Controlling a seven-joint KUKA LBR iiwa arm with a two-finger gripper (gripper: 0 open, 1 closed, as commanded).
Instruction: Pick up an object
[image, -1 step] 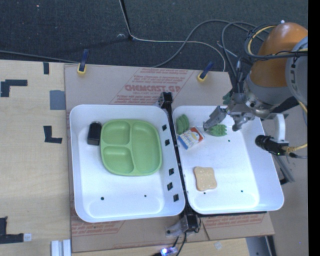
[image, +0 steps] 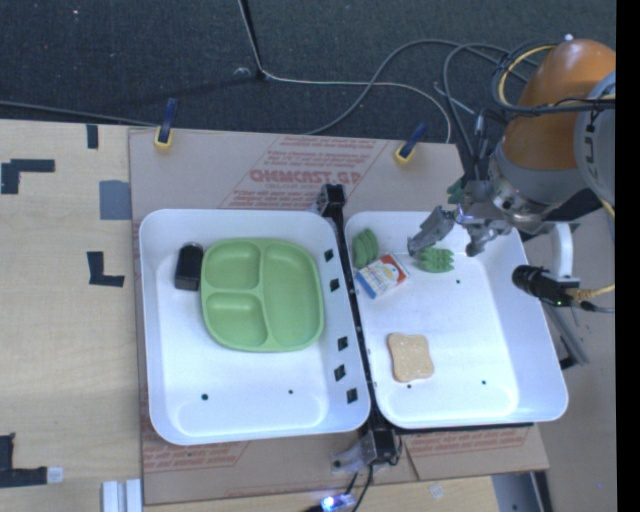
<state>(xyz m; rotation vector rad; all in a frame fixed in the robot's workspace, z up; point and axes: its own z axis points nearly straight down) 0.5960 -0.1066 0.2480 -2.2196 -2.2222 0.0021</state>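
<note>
In the left bin (image: 170, 380) you have a small black block (image: 188, 267) touching the left edge of a green three-part plate (image: 263, 295); what the block is, you cannot make out at this size. Across the divider, the right bin (image: 520, 390) holds a small green piece (image: 364, 245) near its upper left corner, a red, white and blue packet (image: 381, 276) just below it, and a tan toast slice (image: 410, 357) lower down, well apart from the rest. A second green piece (image: 436, 260), perhaps a leafy toy, lies right of the packet. The gripper (image: 449, 237) hangs just above that piece, jaws spread, one finger (image: 430, 232) left of it, nothing between them. The arm (image: 550, 100) is cut off at the right edge, and its wrist hides the bin's upper right corner.
</note>
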